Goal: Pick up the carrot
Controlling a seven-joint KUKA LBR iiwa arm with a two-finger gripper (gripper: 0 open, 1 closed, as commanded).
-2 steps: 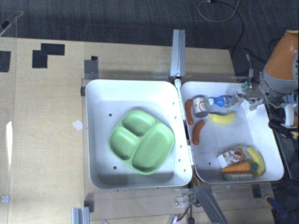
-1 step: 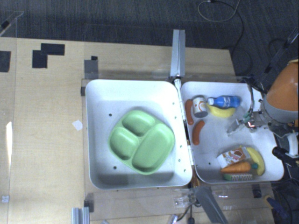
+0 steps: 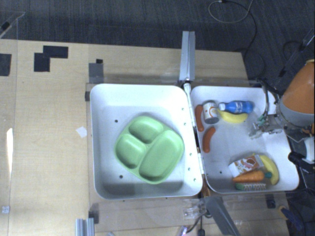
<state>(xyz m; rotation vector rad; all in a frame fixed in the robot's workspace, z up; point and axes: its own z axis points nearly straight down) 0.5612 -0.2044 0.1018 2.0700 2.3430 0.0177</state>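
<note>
Your carrot (image 3: 250, 176) lies near the front edge of the right bin (image 3: 231, 146), touching a banana (image 3: 270, 168) and a small packet (image 3: 244, 165). Your end effector (image 3: 261, 127) hangs above that bin's right side, well apart from the carrot; you cannot tell its opening here. A green tray (image 3: 149, 149) sits in the left bin (image 3: 106, 132).

Colours in my two white bins (image 3: 98, 132)

Green divided plate (image 3: 149, 149); orange carrot (image 3: 249, 176); yellow bananas (image 3: 270, 168); blue bottle (image 3: 237, 106); red-brown sausages (image 3: 208, 138); my arm (image 3: 301, 93) orange-banded grey.
</note>
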